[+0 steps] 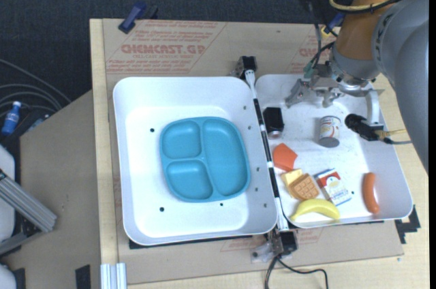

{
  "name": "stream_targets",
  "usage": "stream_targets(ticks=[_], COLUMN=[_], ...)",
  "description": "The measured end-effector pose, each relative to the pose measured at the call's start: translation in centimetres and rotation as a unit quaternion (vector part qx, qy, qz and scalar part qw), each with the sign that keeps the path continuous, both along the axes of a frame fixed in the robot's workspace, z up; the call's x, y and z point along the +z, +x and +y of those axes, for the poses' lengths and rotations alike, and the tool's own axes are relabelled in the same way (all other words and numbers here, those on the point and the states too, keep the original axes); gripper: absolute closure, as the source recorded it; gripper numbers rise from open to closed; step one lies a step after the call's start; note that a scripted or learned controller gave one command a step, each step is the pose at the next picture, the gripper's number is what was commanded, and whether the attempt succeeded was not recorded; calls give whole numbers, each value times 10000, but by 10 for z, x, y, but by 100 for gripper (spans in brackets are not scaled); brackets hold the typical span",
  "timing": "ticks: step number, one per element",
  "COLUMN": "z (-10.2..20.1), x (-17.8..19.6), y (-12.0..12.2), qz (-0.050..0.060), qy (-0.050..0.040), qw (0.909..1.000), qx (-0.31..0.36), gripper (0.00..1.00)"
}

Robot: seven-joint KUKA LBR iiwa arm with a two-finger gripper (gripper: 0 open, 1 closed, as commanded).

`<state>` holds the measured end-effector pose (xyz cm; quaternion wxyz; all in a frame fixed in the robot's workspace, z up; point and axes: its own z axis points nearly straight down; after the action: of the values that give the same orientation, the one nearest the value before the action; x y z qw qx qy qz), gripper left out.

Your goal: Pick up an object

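Noted end effector (319, 91) over the far edge of the right bin (388, 165), above the bin floor; could not tell how far open, nothing seen held. Found small can (329, 130) upright just nearer, apart from other items. Observed black block (273, 120) against the divider, orange wedge (285, 157), waffle piece (302, 184), banana (315, 210) and carton (334, 187) clustered toward the near edge, sausage (371, 192) by the right wall. Recorded blue divided plate (204, 158) centred in the left bin (136, 103), open floor all round it.
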<state>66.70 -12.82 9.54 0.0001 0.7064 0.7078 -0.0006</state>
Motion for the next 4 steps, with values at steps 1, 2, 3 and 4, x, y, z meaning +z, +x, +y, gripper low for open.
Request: stream_targets(ticks=[1,2,3,4], z=[0,0,15,14], x=[11,10,-11,0], y=[1,1,-1,0], qz=[-11,-8,11,-2], qy=[-5,-5,11,3], qw=[10000,10000,10000,10000], qx=[3,2,-6,-2], gripper=[100,0,0,100])
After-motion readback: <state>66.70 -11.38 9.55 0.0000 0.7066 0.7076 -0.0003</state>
